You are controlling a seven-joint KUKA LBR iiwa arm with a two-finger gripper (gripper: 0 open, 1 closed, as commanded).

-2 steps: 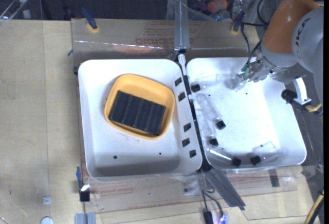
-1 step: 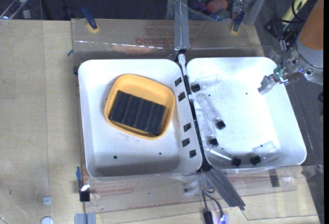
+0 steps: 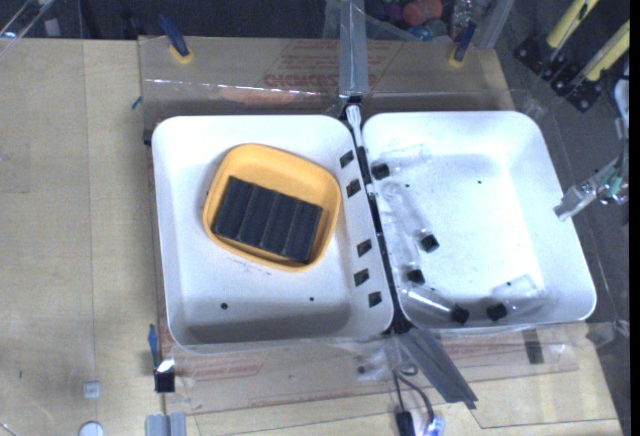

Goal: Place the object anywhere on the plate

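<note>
Two shallow white bins sit on the table. The dark ribbed rectangular block [image 3: 270, 219] lies flat on the yellow square plastic plate [image 3: 300, 170] in the 9 o'clock bin [image 3: 180, 244]. My fingers [image 3: 590, 192] hang at the other bin's [image 3: 520, 149] 3 o'clock rim, and honestly I can't tell if they're apart or together.

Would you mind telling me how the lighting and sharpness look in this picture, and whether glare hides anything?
Camera view: even, soft lighting; the yellow plate and the dark ridged object on it read clearly. The right bin is washed out, so clear plastic items there blur into white. Slightly soft overall; the gripper at the right edge is indistinct.
</note>
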